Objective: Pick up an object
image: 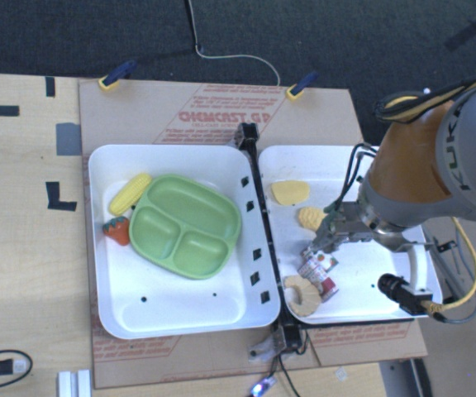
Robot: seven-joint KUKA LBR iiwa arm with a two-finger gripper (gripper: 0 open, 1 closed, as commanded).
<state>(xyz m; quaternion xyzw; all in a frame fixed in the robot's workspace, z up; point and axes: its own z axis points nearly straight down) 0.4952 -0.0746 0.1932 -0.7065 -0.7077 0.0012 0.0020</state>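
Jaws [321, 251] are hovering low in the right bin [362, 303], just above a small red-and-silver packet [319, 273] beside a tan pretzel-like piece [302, 296]; opening cannot be told; approach step is running, closing and lifting likely next.

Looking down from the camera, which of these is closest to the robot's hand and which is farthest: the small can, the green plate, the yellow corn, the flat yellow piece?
From the hand outward:
1. Small can, right bin, just below the hand.
2. Flat yellow piece, right bin, upper left part.
3. Green plate, middle of the left bin.
4. Yellow corn, left bin, by its far left wall.
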